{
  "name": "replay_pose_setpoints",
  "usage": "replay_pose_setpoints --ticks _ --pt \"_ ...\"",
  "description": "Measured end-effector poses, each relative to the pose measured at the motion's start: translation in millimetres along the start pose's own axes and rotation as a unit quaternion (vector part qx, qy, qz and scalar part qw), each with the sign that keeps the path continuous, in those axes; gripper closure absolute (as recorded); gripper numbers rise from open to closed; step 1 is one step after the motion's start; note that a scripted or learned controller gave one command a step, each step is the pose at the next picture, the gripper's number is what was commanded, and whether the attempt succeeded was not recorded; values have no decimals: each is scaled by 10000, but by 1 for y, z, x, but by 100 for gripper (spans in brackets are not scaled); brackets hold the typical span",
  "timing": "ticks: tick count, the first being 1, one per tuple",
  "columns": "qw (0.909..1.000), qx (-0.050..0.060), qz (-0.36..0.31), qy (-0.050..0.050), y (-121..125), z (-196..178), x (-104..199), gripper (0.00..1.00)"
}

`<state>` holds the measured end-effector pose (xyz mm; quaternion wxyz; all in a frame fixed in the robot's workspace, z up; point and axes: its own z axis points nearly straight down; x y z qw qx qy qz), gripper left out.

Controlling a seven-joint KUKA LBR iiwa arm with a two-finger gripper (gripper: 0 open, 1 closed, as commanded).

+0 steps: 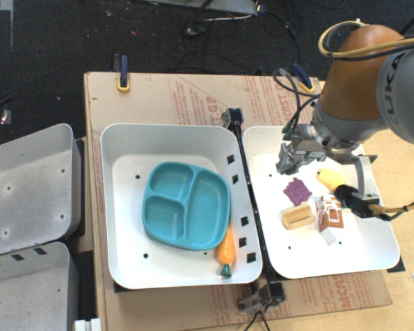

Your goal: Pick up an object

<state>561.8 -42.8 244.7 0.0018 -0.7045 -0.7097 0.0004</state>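
In the right bin (pixel 372 254) lie a purple bunch of grapes (pixel 297 191), a tan bread roll (pixel 297 217), a yellow banana-like piece (pixel 330 178) and a small orange-and-white carton (pixel 329 215). My gripper (pixel 290 159) hangs over the bin's upper left part, just above and left of the grapes, with nothing seen between its fingers. The left bin (pixel 124 150) holds a teal divided plate (pixel 187 205) and an orange carrot (pixel 226 252) by its lower right edge.
The grey arm with its orange band (pixel 359 67) reaches in from the upper right over the right bin. A black divider strip (pixel 245 185) runs between the bins. Grey trays (pixel 27 185) sit off the bench at left. A yellow clamp (pixel 123 81) grips the board's top edge.
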Motion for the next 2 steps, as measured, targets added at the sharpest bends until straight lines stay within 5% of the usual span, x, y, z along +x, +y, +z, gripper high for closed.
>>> replay_pose_setpoints --ticks 2 --pt "10000 -7 -6 -2 -18 -3 102 100"
